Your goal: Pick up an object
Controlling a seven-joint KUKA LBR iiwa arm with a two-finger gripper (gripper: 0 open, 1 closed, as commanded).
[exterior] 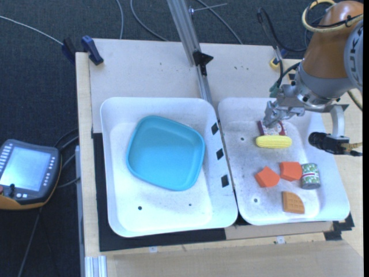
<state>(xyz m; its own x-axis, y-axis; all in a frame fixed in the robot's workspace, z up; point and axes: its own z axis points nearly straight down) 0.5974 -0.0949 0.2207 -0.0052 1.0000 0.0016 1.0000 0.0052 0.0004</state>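
Note:
My gripper [274, 123] hangs low over the far part of the right bin [245, 172], just behind a yellow corn cob [273, 142]. Something dark red and white [279, 128] shows right under its tip; I cannot tell what it is or whether it is held. Nearer the front lie an orange block [267, 177], an orange-red block [291, 171], a small green-and-white can [310, 176] and a tan wedge [293, 202].
The left bin [115, 154] holds a blue square plate [166, 152]. A metal pole [183, 25] slants over the bench's back. A black fitting [328, 142] juts at the right bin's right edge. A teach pendant [26, 172] lies left of the bench.

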